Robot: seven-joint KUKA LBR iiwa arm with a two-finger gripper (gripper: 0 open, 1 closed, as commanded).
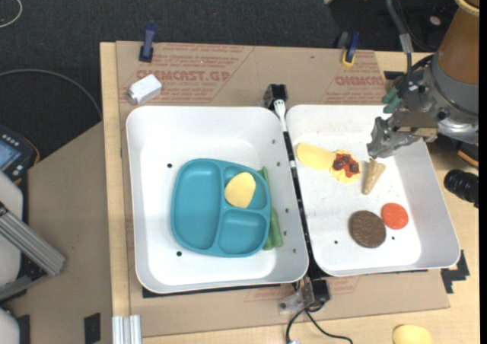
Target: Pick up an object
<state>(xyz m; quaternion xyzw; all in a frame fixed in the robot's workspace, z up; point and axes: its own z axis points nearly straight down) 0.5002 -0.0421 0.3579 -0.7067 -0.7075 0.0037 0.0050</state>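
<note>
My gripper hangs low over the right bin, at its upper right part. Its tip is just above the top end of a tan cone-shaped piece, which lies on the bin floor. To the left of the cone lies a yellow banana-like piece with a red and dark item at its right end. Nearer the front lie a brown round cookie and an orange-red disc. Nothing is seen held in the gripper.
The left bin holds a teal divided plate with a yellow lemon-like piece on it. A green strip lies along the plate's right edge. A small white block lies on the cardboard behind the left bin.
</note>
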